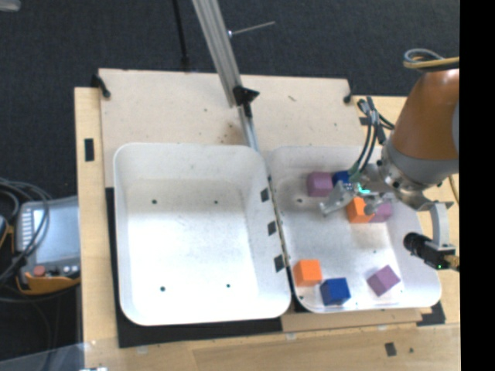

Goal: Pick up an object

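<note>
Right white bin (402,296), arm's jaws (349,202) low beside orange block (359,210), opening unclear

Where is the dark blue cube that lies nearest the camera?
The blue cube lies in the right bin, at its near edge, between the orange cube and the purple cube.

orange cube (308,271), blue cube (335,291), right bin (298,176)

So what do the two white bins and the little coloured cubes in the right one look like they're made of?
The two shallow white bins look like thin moulded plastic: rounded corners, smooth faintly speckled matte surface. The small coloured cubes, such as the orange cube, blue cube and purple cube, look matte with no shine and slightly soft edges, which hints at foam, though painted wood or plastic is possible.
</note>
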You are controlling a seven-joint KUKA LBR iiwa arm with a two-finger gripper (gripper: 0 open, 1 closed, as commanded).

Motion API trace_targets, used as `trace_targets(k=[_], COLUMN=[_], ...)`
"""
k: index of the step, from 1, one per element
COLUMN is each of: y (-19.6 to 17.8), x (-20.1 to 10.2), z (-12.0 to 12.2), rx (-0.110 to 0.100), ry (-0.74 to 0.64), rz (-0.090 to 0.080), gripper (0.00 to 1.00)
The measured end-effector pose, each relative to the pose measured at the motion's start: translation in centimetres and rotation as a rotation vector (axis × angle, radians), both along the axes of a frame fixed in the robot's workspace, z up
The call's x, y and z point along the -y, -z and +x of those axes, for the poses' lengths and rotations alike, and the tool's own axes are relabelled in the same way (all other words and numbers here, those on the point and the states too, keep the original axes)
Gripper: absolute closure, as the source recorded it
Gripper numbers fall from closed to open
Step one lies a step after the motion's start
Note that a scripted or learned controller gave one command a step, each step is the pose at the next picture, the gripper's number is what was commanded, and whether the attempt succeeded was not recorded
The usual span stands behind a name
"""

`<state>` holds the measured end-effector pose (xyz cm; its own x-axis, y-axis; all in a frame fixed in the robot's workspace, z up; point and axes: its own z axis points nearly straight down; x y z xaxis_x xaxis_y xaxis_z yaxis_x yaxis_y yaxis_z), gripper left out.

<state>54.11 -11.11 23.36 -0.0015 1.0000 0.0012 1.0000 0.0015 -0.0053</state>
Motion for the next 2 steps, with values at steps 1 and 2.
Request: trace_targets(k=[1,2], y=[-0.3,5.3], x=[0.0,-0.3], z=[0.1,-0.8], rx=[0.007,0.001], ry=[0.002,0.002], rz=[-0.001,-0.002], gripper=[0.00,0.00])
